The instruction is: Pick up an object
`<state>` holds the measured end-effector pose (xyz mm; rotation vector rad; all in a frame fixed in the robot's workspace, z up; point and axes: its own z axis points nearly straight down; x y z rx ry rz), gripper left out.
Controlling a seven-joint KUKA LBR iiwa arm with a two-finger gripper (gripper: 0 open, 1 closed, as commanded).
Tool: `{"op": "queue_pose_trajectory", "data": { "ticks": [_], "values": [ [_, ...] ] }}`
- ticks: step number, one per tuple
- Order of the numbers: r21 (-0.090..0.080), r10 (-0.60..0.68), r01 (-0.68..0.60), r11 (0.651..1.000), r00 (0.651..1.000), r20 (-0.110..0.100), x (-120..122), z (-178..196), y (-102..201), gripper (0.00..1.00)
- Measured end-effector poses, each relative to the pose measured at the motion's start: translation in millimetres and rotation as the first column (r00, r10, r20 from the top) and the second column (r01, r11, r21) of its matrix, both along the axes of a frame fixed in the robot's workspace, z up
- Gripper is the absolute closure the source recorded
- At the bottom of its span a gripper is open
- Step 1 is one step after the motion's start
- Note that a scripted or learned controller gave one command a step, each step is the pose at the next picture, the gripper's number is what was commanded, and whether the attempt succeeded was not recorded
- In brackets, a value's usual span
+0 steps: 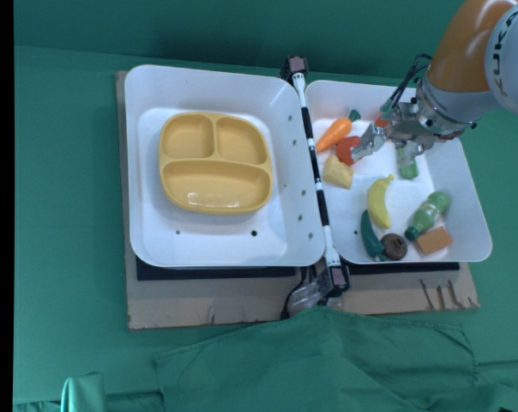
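Observation:
The right bin (465,187) holds several toy foods. An orange carrot (334,132), a red piece (346,149) and a yellow cheese wedge (337,172) lie at its left side. Toward the front are a banana (379,201), a green bottle (427,215), an orange block (433,240), a dark green cucumber (370,234) and a brown round piece (394,246). My gripper (388,153) hangs low over the back middle of this bin, open, with nothing between its fingers. One finger is just right of the red piece. A small green item (409,171) shows at the other finger's tip.
The left bin (147,221) carries a yellow divided plate (214,162). A black-and-white hinged bar (315,166) runs between the bins. Green cloth (328,363) lies bunched in front of the bench.

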<state>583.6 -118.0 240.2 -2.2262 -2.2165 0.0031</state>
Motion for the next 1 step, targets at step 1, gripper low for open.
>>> {"op": "queue_pose_trajectory", "data": {
  "ticks": [1],
  "values": [
    [0.000, 0.000, 0.000, 1.000, 1.000, 0.000, 1.5, -41.8, -6.1, 0.00]
  ]
}}
